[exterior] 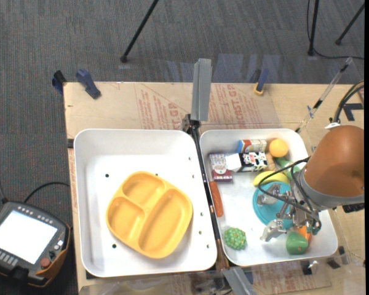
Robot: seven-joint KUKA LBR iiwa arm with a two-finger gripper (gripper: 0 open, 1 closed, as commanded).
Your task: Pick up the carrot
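Low in the right bin's near corner, the gripper hangs beside a green toy; clenched or released, I cannot tell. Farther left, what looks like the carrot lies along the bin's left wall, well apart, likely awkward to straddle.

Yellow plate, white bins, orange carrot, green ball.

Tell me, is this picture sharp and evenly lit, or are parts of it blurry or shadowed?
Camera view: lighting is soft and even, with faint shadows under the yellow plate and along the left bin's walls; no strong glare on the white plastic. The image is coarse, so small items by the gripper blur together, and the labels on the little cartons cannot be read.
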